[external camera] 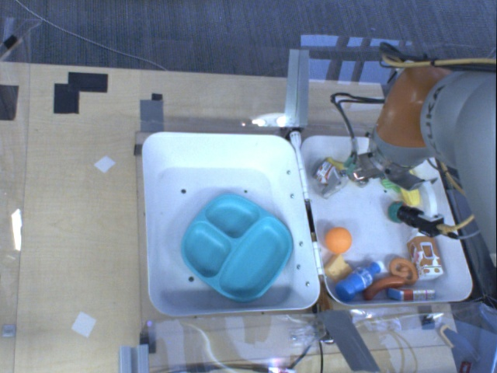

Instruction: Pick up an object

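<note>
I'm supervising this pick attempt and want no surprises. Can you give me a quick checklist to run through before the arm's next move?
1. Gripper inside the right bin, near its upper left corner: ok.
2. Object visibly held between the fingers: cannot tell.
3. Loose targets available, orange ball and blue bottle: ok.
4. Ball has free space around it: ok.
5. Blue divided plate lies in the left bin, away from the arm: ok.

- The grey KUKA arm (pixel 458 119) reaches in from the right side of the camera view, its orange band (pixel 404 111) facing the camera.
- The gripper (pixel 332 173) points left and low; its metal fingertips blur together, so their spread is unclear.
</note>
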Motion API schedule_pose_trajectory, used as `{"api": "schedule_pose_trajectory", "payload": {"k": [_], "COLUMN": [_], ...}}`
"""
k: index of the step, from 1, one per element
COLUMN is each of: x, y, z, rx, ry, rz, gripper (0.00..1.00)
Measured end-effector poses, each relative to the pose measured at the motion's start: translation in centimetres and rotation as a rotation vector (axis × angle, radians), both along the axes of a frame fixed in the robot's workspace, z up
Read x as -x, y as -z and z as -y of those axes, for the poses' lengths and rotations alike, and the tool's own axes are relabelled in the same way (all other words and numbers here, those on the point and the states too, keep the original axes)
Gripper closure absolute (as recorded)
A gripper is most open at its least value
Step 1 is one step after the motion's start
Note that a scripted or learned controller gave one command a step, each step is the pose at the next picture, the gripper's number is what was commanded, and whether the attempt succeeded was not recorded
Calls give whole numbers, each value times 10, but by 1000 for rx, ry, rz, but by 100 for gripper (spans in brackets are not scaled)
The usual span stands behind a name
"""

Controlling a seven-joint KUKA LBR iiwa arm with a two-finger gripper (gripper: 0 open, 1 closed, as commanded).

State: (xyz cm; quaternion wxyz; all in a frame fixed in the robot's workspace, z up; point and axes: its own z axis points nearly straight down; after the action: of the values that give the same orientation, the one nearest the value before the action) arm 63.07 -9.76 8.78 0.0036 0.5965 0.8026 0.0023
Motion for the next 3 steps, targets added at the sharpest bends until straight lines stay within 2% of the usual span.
{"api": "schedule_pose_trajectory", "payload": {"k": [1, 2, 3], "x": [-13, -25, -30], "y": [-99, -105, -24], "z": [-100, -34, 18], "rx": [0, 3, 3], "ry": [-199, -360, -391], "rz": [0, 0, 1], "gripper": [0, 0, 0]}}
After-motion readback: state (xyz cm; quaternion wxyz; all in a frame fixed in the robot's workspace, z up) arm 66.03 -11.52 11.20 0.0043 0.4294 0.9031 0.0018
